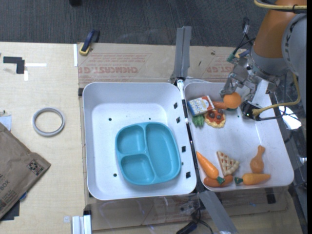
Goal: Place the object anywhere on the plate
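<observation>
Cardboard (131, 62) under bins reads "CHEMCAST GP".

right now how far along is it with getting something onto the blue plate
Early on. The blue three-compartment plastic plate in the left white bin has nothing on it yet. The gripper is at the far end of the right white bin, by a small round orange toy; whether it is gripped is unclear. Carrying a toy to the plate is all left.
</observation>
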### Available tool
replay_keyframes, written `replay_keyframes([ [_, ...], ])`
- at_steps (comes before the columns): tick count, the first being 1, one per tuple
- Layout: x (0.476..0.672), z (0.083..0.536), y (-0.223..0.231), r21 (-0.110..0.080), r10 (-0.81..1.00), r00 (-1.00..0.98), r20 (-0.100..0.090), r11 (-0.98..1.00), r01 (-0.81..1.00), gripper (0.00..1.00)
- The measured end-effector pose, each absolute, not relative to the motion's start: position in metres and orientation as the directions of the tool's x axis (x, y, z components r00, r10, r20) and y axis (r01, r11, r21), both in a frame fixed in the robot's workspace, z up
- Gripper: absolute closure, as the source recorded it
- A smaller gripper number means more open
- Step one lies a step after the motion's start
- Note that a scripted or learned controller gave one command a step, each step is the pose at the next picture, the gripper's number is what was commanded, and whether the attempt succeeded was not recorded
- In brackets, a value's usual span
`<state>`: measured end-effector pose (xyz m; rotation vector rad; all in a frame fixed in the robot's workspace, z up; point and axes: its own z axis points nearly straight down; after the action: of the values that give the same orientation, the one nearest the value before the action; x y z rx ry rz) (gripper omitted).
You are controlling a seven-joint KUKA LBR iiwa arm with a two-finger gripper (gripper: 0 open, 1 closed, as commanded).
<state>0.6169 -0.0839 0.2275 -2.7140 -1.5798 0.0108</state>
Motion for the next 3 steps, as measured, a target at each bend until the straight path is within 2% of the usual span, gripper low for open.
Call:
replay_keyframes([
  [1, 0.525, 0.19, -0.017, -0.005, 0.769, 0.639, -0.005, -0.639, 0.769, 1.0],
  [2, 0.489, 0.19, 0.052, -0.004, 0.826, 0.563, -0.004, -0.563, 0.826, 1.0],
  [3, 0.517, 0.209, 0.131, -0.003, 0.882, 0.472, -0.004, -0.472, 0.882, 1.0],
])
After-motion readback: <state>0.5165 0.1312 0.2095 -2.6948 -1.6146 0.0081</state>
